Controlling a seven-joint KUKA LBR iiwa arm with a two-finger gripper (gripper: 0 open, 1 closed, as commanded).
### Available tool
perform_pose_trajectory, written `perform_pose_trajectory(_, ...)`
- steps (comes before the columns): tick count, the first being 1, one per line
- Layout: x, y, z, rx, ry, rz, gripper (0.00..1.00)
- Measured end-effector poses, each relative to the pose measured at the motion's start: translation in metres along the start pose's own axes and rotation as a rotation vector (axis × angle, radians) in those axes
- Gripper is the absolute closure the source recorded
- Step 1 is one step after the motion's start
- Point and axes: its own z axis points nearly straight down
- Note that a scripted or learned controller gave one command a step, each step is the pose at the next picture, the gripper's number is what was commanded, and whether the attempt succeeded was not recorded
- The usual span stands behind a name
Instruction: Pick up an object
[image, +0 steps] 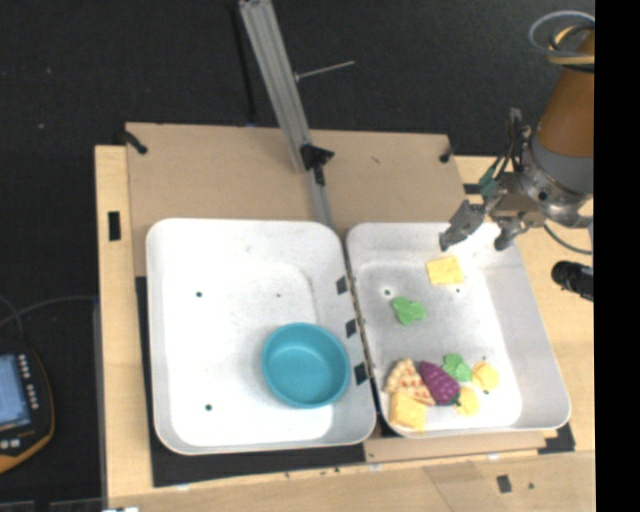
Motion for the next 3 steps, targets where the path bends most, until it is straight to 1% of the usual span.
perform_pose_trajectory(1,0.0,0.0,0.0,0.0,0.0,0.0,0.0)
perform_pose_trajectory(2,-0.005,0.004,0.042,0.003,-0.001,0.004,0.0)
perform_pose_trajectory(3,-0.016,0.002,0.092,0.005,-0.001,0.005,0.0)
